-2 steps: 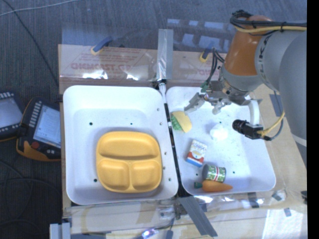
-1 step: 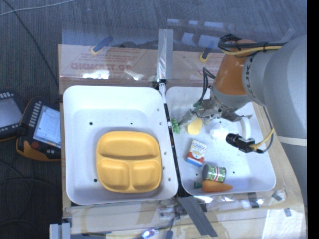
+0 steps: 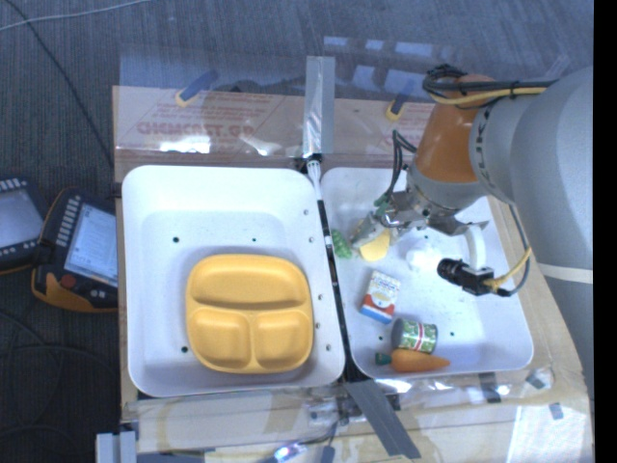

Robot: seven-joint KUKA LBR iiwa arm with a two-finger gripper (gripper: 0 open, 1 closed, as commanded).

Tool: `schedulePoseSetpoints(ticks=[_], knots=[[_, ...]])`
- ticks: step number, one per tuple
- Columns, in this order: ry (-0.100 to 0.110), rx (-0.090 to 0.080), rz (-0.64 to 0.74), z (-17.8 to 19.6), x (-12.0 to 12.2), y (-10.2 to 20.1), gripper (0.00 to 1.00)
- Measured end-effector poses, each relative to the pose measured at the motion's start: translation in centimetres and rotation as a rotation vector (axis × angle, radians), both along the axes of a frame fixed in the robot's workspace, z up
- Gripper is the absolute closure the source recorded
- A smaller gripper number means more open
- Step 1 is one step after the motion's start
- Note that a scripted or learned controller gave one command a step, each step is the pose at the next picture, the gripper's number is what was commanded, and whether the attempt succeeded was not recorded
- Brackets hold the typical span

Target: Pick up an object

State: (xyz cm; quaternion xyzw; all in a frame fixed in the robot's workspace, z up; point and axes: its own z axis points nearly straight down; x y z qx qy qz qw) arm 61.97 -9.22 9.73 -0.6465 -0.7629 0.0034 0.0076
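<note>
Grey arm (image 3: 540, 162) low over right bin (image 3: 511, 355), hand (image 3: 386, 215) by yellow item (image 3: 374, 247), grip unclear

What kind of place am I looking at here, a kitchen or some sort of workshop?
Probably a robotics lab, not a kitchen: a grey robot arm reaches over two white bins, toy food like a carrot lies inside, and a control pendant sits on carpet.

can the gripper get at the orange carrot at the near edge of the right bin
Probably yes: the orange carrot lies uncovered, though a green-labelled can touches it and the right bin wall is close.
</note>
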Motion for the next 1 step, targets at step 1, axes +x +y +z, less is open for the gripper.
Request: schedulePoseSetpoints(ticks=[1], knots=[[-0.01,-0.002,0.157,11.47,3.49,4.87,1.0]])
